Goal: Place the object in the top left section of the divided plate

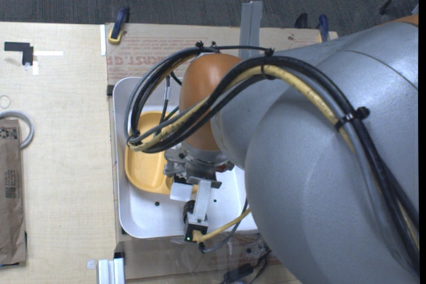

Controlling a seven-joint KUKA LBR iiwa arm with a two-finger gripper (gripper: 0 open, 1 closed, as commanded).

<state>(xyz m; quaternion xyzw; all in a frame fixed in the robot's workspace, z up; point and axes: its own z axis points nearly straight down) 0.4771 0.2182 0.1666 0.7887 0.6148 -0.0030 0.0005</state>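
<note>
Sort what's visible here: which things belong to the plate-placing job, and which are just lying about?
Job:
- yellow divided plate, partly hidden under the arm
- white bin that holds it
- arm's wrist and cables above the plate

Lying about:
- brown paper bag
- blue-and-yellow clamp
- black bracket

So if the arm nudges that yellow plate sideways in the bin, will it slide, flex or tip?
The yellow plate looks like rigid moulded plastic, so it probably won't flex. It lies flat and low on the smooth floor of the white bin, so it would likely slide rather than tip. It seems light, so the bin wall may stop it quickly.
</note>
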